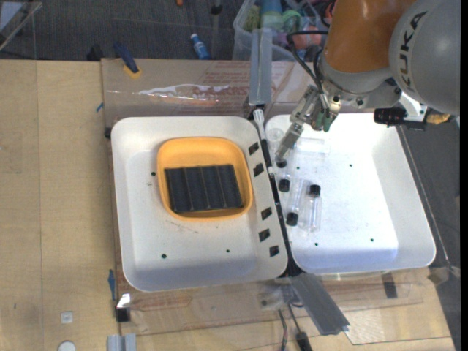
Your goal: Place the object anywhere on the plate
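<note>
An orange plate (168, 154) lies in the left white bin (139, 254). A black ribbed rectangular object (202, 188) rests flat on the middle of the plate. My gripper (281, 154) hangs over the near-left part of the right bin (380, 232), just right of the divider between the bins and apart from the plate. It points down and to the left from the orange-banded wrist (362, 28). I see nothing in its grasp.
Clear plastic pieces with black caps (311, 203) lie in the right bin below the gripper. Black clips (265, 214) line the divider. A bin of colourful items (292, 6) stands behind the bench.
</note>
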Robot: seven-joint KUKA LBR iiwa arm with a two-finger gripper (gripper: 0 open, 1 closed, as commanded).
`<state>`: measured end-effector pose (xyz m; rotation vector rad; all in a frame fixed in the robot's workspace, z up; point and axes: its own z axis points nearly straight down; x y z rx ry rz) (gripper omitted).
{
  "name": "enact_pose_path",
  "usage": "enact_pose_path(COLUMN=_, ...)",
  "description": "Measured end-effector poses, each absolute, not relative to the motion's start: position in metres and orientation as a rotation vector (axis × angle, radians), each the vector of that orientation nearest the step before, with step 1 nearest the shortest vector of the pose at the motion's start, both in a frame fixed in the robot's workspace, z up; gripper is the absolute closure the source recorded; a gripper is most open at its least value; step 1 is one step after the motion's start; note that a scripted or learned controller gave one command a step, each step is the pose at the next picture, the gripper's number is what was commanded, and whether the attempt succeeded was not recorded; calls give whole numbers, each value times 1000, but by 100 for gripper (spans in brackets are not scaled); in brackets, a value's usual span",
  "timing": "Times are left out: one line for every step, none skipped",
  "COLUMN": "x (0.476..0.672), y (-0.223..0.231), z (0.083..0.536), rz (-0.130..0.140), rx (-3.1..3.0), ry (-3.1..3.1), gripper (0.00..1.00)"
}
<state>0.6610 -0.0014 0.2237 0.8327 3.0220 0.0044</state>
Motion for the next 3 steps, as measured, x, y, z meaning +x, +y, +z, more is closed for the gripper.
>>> enact_pose_path(x=663, y=-2, z=235, rz=10, rx=835, ry=3014, gripper=100)
enact_pose_path(x=663, y=-2, z=235, rz=11, rx=836, ry=3014, gripper=0)
enact_pose_path(x=664, y=-2, z=247, rz=17, rx=837, ry=3006, gripper=100)
